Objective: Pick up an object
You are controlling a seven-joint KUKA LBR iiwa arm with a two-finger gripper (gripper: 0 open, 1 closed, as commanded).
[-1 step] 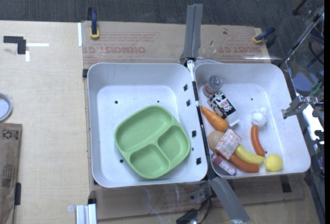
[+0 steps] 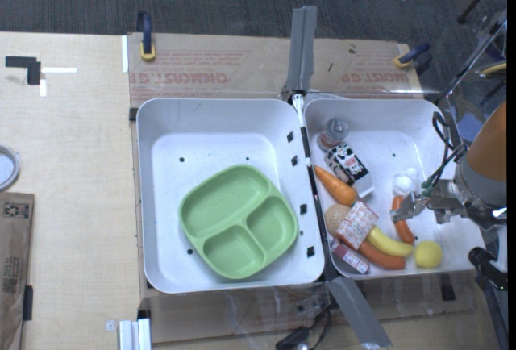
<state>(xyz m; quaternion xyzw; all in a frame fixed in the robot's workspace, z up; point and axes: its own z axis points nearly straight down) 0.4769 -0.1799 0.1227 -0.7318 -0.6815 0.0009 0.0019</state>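
1. Camera view: nearest the lens, along the front wall of the right bin (image 2: 379, 113), lies a crowded heap of play food: a red-and-white packet (image 2: 355, 224), a banana (image 2: 390, 243) lying on a long orange sausage-like piece (image 2: 382, 258), and a yellow lemon (image 2: 428, 254).
2. Further back in that bin are a carrot (image 2: 335, 185), a black-and-white carton (image 2: 347, 163) and a grey cap-like piece (image 2: 337, 129).
3. On the worktop (image 2: 64, 139) beside it, the left bin (image 2: 153, 179) holds a green divided plate (image 2: 238, 220).
4. Over the right bin's right part, the tool (image 2: 405, 210) hangs just above a small orange-red piece (image 2: 401, 221), beside a white lump (image 2: 404, 181). Whether its fingers are spread or closed I cannot tell; nothing visibly sits between them.
5. Judgement: the orange-red piece under the tool looks the likeliest target. It probably handles as light, stiff, smooth plastic that may slip or roll. Gripping across its narrow middle looks safest, since the banana lies just beside it and could be nudged.
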